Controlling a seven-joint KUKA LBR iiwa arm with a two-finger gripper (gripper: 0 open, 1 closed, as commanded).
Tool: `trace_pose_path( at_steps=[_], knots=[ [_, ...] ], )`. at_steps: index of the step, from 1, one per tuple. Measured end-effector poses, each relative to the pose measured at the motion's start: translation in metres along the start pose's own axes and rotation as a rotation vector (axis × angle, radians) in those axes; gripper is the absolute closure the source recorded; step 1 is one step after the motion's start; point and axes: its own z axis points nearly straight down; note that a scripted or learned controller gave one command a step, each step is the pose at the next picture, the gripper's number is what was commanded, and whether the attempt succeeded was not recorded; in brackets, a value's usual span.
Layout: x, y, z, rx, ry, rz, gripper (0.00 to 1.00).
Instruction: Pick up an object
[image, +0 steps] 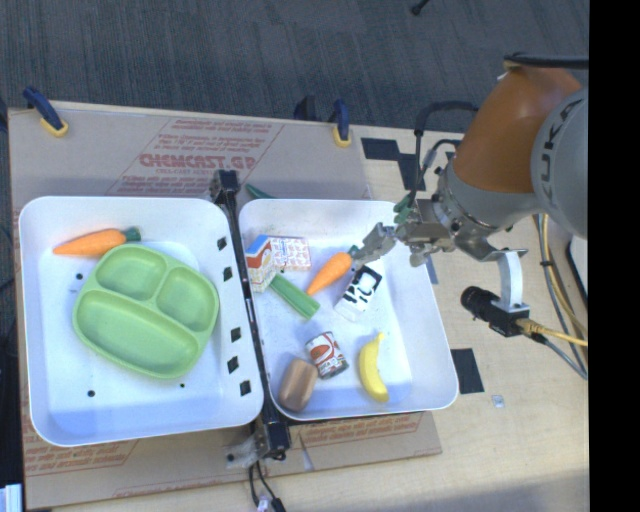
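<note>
Carrot (329, 271) in right bin (425, 345); cardboard-covered bench (200, 150), dark carpet (200, 45) beyond.

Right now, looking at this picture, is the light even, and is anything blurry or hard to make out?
In the camera view the light is bright and fairly even; the right bin floor looks washed out near the banana, with soft shadows under the objects. The green plate and both carrots are crisp enough; the pincer is small and cluttered, so its detail is hard to read.
</note>
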Motion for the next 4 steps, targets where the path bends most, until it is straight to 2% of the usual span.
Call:
trace_pose_path(
  at_steps=[3, 4],
  knots=[
    [0.000, 0.000, 0.000, 0.000, 0.000, 0.000, 0.00],
    [0.038, -0.074, 0.108, 0.002, 0.001, -0.002, 0.00]
  ],
)
